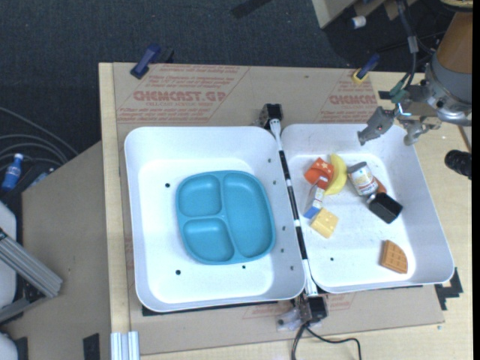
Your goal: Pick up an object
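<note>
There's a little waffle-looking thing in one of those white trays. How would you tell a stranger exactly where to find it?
Look at the right-hand white bin, the one cluttered with small items rather than the one holding the blue divided plate. Go to its near right corner, well apart from the cluster further up. There lies the waffle piece: tan-orange, flat, with a grid of square dimples, unlike the plain yellow block or the black block.

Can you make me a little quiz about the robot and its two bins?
1. True or false: the blue divided plate lies in the right bin.
2. Which lies nearest the right bin's front right corner? A) waffle B) banana C) yellow cheese block
3. Fill in: the gripper hovers above the right bin's ____ edge.

Key: 1 false, it lies in the left bin. 2 A. 3 far.
</note>
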Controlling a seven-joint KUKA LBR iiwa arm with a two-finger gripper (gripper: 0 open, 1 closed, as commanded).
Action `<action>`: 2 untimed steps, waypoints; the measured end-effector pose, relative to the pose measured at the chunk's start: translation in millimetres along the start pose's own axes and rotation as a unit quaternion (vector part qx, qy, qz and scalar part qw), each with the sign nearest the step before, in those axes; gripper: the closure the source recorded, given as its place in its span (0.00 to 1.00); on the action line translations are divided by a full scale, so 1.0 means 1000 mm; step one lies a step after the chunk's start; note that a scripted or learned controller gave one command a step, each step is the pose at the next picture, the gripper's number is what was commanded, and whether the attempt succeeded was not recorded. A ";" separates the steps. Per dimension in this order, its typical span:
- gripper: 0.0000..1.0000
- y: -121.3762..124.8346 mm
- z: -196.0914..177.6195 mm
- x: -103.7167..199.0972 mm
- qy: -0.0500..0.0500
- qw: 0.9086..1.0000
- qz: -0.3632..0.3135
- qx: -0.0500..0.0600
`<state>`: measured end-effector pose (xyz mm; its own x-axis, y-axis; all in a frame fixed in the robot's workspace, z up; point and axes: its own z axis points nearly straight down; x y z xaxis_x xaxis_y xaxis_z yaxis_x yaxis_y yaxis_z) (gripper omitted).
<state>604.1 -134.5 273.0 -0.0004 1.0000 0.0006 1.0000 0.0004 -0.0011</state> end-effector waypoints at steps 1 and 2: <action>0.00 0.035 0.161 0.004 0.000 1.000 0.000 0.000; 0.00 0.030 0.183 0.026 -0.002 1.000 0.001 -0.006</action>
<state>634.2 -108.1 90.4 0.0008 1.0000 -0.0033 0.9999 -0.0008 0.0116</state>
